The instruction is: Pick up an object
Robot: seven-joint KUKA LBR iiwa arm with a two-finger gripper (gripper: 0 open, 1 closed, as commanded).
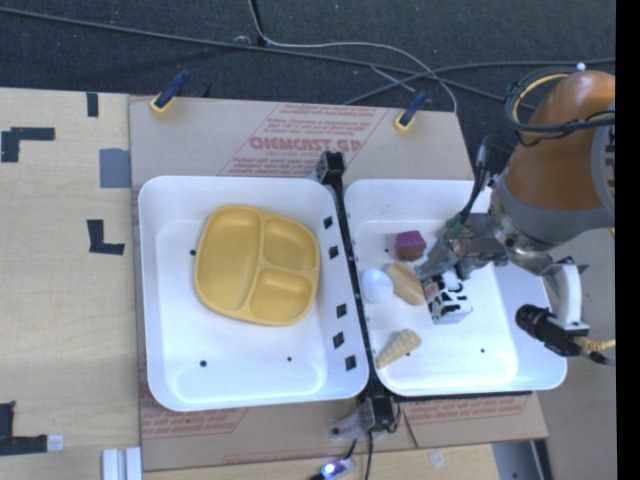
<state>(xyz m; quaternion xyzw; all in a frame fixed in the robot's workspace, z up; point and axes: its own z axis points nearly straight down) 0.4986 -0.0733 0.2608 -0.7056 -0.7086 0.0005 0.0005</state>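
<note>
**Desk:** What do you have on the overhead camera?

**Me:** I see the counter (60, 298) with two white bins side by side. The left bin (165, 368) holds a yellow divided plate (257, 264) with three compartments, lying flat near the middle. The right bin (500, 363) holds the small things. The arm (565, 148), grey with its orange band, comes in from the right and hangs over that bin.

**Desk:** And the hand?

**Me:** The hand (447, 293) is low in the right bin, roughly at its middle. I see a black-and-white patterned tip there, but I cannot tell whether the hand is released or clenched, and I see nothing gripped in it.

**Desk:** What could it pick up?

**Me:** Four pieces, all in the left half of that bin. A purple block (409, 243), small and squarish, sits nearest the far wall. Just in front of it lies a tan wedge (406, 283), like a bit of bread, tilted on a diagonal. A white ball (376, 285) touches the wedge's left side, near the divider between the bins. Nearer me, apart from the others, lies a tan cone (398, 347), ridged like a wafer, pointing toward the divider.

**Desk:** Which is nearest the hand?

**Me:** The wedge. It lies just beside the hand, on its left.
</note>
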